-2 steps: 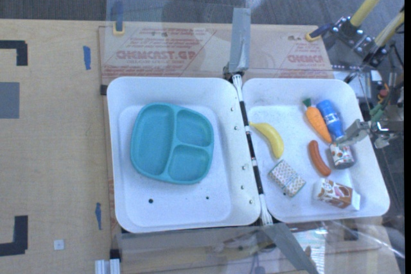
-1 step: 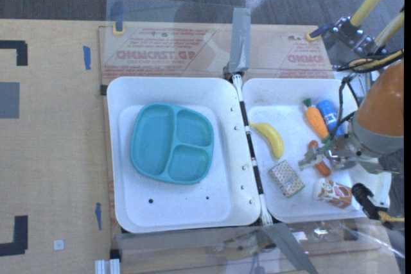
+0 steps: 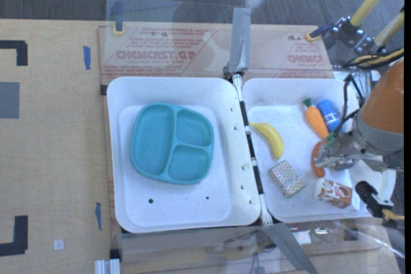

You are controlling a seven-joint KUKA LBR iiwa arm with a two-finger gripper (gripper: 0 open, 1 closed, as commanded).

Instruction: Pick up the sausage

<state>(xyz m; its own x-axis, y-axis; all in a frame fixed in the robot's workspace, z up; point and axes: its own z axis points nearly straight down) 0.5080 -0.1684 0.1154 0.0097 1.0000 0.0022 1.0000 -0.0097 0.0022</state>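
The gripper point(image 3: 329, 160) was low in the right bin point(image 3: 292, 90), right on the sausage point(image 3: 317, 159). I could not tell if it held it. A yellow banana point(image 3: 270, 138) lay nearby. The blue plate point(image 3: 172, 143) sat in the left bin point(image 3: 122, 138).

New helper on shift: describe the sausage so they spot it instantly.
Look in the right bin, near its right side, under the gripper. The sausage is the reddish-orange curved piece below the carrot, lacking the carrot's green tip.
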